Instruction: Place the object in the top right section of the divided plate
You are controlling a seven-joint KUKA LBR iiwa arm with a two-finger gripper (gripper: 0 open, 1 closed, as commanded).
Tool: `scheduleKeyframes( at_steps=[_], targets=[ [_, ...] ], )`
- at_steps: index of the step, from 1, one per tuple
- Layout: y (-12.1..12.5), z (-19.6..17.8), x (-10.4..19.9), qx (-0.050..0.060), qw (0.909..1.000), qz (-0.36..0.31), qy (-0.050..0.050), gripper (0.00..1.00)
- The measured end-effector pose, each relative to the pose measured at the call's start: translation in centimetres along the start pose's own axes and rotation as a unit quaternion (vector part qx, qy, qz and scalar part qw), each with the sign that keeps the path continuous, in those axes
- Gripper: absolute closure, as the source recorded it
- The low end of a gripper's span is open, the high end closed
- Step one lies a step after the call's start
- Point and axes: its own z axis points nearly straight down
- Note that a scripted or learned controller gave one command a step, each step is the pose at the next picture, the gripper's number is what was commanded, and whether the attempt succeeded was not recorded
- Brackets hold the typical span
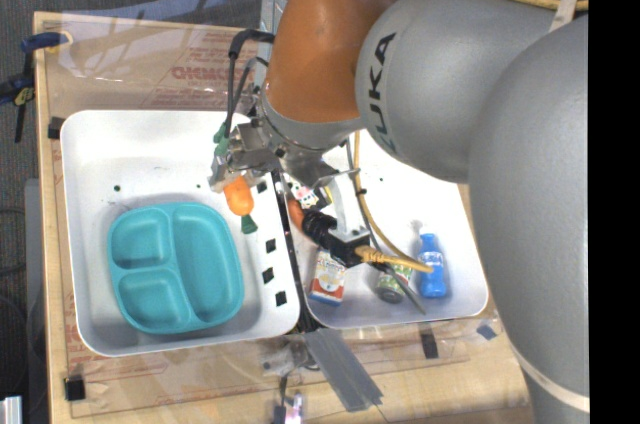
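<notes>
Reaching in from the right, the grey arm [470, 82] is bent down over the seam between the two white bins, its orange band [320, 42] seen directly above the wrist. The hand [236, 180] is held low at the upper right of the left bin [90, 162], and an orange carrot-like object [239, 199] is seen right at its tip; whether the hand is clamped on it or merely touching it cannot be told, since the tips are hidden by the wrist hardware. The object is placed just beyond the upper right corner of the teal divided plate [175, 267], which lies flat in the left bin. In the right bin [455, 297], a small carton [328, 280], a dark can [390, 286] and a blue bottle [431, 264] are seen side by side near the front wall. Both bins are carried by the wooden table [450, 362].
</notes>
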Motion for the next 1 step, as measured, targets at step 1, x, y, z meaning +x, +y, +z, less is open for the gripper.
scheduleKeyframes(
  at_steps=[1],
  targets=[
    [2.60, 0.14, 10.22, 0.001, 0.9994, 0.033, 0.000, 1.00]
  ],
)
